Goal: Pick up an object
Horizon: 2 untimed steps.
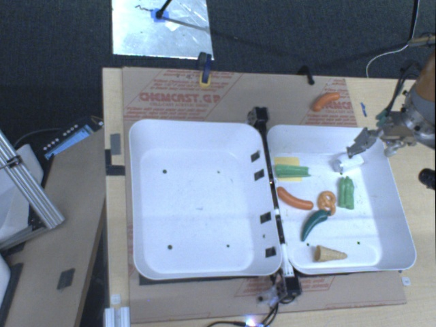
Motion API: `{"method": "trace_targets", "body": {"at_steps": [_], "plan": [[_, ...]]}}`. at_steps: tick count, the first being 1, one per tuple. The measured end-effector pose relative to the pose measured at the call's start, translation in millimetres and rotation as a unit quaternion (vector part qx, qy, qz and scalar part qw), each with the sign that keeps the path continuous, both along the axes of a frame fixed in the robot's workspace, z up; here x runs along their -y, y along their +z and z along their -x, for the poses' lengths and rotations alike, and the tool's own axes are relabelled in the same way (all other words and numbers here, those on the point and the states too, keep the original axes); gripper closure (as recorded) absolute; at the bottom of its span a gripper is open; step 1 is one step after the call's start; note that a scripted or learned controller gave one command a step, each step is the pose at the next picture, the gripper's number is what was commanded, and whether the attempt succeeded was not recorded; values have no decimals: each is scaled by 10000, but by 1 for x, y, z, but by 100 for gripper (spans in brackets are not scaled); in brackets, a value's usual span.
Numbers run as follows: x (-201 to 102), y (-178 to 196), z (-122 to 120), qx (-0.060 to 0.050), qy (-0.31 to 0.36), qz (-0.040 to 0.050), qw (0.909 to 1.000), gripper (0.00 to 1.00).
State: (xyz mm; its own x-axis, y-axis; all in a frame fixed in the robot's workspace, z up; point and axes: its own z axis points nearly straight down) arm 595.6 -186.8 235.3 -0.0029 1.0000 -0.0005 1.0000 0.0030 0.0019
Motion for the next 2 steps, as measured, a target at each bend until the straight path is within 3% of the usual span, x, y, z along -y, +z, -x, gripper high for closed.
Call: {"method": "trace_targets", "body": {"at_steps": [1,2], "plan": [[-12,258,-3,75,16,24,10000,0],[-12,261,-4,29,30,15,10000,100]]}}
